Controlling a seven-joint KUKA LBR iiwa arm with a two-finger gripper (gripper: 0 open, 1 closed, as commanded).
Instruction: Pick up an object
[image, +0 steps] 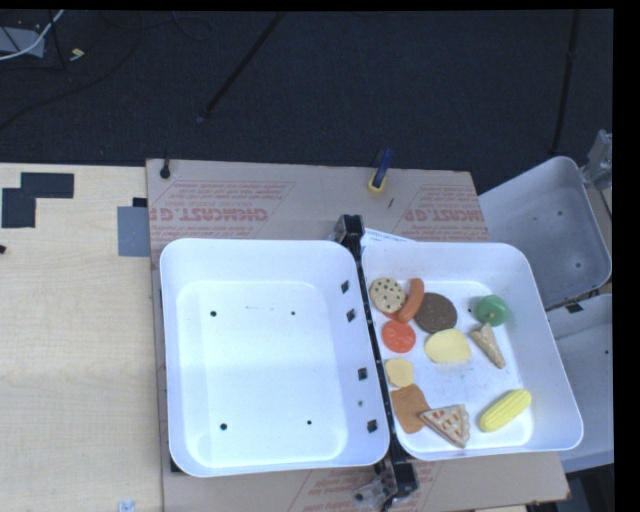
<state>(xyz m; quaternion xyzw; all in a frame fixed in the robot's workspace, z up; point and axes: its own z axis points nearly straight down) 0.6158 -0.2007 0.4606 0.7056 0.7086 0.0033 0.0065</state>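
Bins lie side by side. The left bin (172, 350) comes first, then the right bin (558, 395) with toy food: a cookie (386, 294) at ten o'clock, a pizza slice (447, 424) at six o'clock, a green ball (490, 310) at two o'clock, yellow corn (505, 410) at five o'clock. Whether the claw is wide or narrow, I cannot tell.
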